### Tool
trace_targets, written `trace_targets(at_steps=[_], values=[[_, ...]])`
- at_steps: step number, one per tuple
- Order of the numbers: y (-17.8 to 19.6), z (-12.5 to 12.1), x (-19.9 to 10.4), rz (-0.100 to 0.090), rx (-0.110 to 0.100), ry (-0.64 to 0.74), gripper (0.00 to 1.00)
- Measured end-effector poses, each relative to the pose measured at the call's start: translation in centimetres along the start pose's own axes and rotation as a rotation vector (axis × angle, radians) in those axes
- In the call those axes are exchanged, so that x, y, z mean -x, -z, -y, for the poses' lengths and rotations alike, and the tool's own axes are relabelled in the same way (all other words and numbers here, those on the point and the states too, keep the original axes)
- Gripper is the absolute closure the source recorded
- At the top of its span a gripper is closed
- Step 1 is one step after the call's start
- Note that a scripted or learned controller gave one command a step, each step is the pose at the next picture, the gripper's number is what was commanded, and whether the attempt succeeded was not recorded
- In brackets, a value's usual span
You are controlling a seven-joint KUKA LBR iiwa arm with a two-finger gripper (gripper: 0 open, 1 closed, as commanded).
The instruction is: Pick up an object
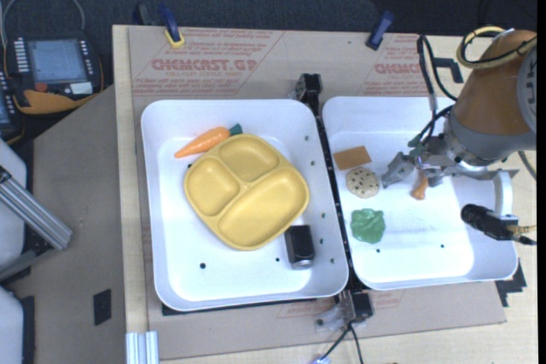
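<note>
Gripper over right bin — fingers spread, holding nothing.
Cookie, brown cracker, green lump lie just left of it; bench board reads "CHEMCAST GP" — partly legible.

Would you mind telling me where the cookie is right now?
The cookie lies in the right bin, near its left wall, between the brown square piece above it and the green lettuce-like item below, left of the gripper.
</note>
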State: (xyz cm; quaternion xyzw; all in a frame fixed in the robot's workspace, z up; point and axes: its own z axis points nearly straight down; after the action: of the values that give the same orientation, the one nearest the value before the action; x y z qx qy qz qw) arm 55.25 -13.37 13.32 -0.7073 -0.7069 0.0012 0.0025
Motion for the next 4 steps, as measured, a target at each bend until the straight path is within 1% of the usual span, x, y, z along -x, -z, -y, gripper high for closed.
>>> trace_targets(at_steps=[1,2,3,4], values=[[-4.3,-0.4,0.1,0.003,0.013,0.001,0.00],[-3.5,-0.3,0.0,0.004,0.013,0.001,1.00],[0.7,0.2,0.0,0.003,0.007,0.001,1.00],[6.0,0.0,-1.0,0.003,0.008,0.002,1.00]])
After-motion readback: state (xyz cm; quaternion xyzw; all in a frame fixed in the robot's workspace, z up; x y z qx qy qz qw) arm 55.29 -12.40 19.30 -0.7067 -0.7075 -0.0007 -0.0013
